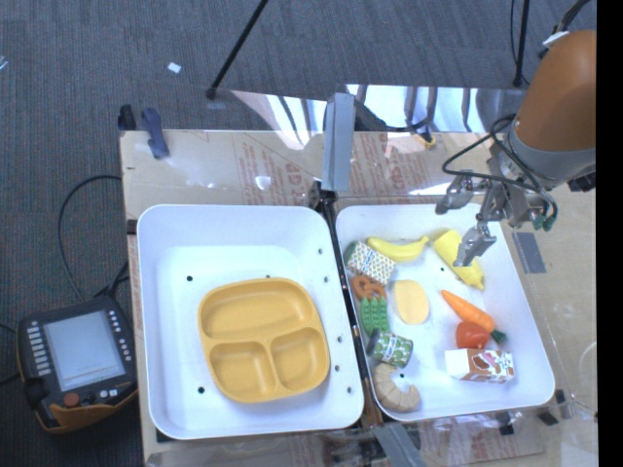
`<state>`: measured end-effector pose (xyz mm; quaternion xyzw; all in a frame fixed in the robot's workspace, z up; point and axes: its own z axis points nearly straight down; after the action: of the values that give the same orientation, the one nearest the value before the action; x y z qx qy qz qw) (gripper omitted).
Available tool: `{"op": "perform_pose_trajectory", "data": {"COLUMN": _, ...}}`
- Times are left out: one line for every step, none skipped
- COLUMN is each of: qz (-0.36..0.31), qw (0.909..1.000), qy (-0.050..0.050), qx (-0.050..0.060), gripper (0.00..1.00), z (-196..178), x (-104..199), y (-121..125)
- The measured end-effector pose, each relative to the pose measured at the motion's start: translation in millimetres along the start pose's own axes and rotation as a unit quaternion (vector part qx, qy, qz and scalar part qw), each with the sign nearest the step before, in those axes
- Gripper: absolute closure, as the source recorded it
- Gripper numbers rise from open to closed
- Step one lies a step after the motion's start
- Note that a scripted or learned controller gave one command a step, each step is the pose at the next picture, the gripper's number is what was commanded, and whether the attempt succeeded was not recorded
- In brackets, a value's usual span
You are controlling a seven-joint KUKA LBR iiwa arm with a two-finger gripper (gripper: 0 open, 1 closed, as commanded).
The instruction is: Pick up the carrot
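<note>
Nearest the camera, along the front wall of the right bin, a croissant, a green can and a small carton are seen. Just behind the carton a tomato is found, and the carrot lies touching it, its orange tip pointed toward 10 o'clock and its green end toward 4 o'clock. Farther back, a pale yellow disc, a pretzel, a banana and a yellow wedge are spread. The left bin is occupied by a yellow divided tray.

The gripper is held over the far part of the right bin, above the yellow wedge, at 12 o'clock from the carrot and apart from it. Nothing is seen between its fingers; whether it is released or clenched cannot be told.

For the step in hand, the approach, the gripper would best be carried toward 6 o'clock, centred over the carrot's middle, turned so the carrot is closed on across its width, and kept clear of the tomato.
</note>
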<state>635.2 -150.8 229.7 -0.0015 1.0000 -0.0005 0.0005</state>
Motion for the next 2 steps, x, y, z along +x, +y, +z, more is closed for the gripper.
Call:
{"op": "perform_pose_trajectory", "data": {"qz": -0.098, "qw": 0.9952, "qy": 0.002, "qx": -0.001, "gripper": 0.0, "z": 143.6, "x": 55.3, "y": -27.1}}
{"op": "perform_pose_trajectory", "data": {"qz": -0.1, "qw": 0.995, "qy": 0.0, "qx": -0.001, "gripper": 1.0, "z": 132.7, "x": 53.1, "y": -24.8}}
